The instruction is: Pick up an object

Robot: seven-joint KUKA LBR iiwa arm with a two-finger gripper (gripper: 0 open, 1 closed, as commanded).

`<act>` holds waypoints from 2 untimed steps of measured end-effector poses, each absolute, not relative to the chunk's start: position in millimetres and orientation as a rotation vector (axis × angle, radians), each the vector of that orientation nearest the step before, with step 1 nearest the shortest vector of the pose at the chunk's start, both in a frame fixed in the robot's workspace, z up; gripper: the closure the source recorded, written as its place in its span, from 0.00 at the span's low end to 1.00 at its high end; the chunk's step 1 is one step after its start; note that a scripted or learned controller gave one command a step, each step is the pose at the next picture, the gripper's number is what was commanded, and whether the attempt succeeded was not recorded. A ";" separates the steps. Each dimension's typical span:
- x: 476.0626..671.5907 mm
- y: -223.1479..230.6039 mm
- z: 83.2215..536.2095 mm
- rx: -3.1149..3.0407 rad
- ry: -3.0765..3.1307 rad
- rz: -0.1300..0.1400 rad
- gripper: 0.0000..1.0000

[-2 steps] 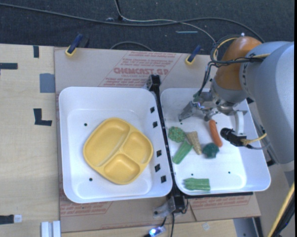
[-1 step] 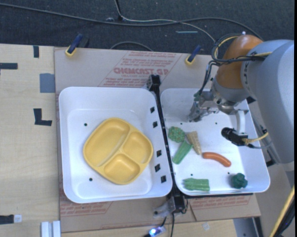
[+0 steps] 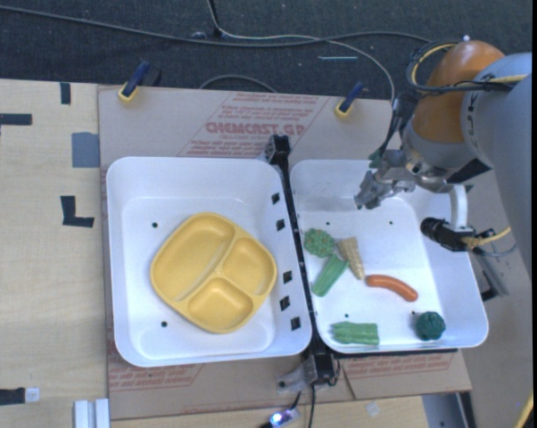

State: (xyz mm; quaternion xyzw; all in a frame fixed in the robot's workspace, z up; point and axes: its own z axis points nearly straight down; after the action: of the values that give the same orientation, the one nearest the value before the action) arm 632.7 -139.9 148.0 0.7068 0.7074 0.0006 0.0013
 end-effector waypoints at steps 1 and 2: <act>634.3 -140.8 211.3 2.217 2.220 0.003 1.00; 635.5 -140.4 264.7 2.216 2.220 0.004 1.00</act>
State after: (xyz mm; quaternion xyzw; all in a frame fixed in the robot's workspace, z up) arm 635.5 -140.4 264.7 0.7064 0.7078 0.0013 0.0024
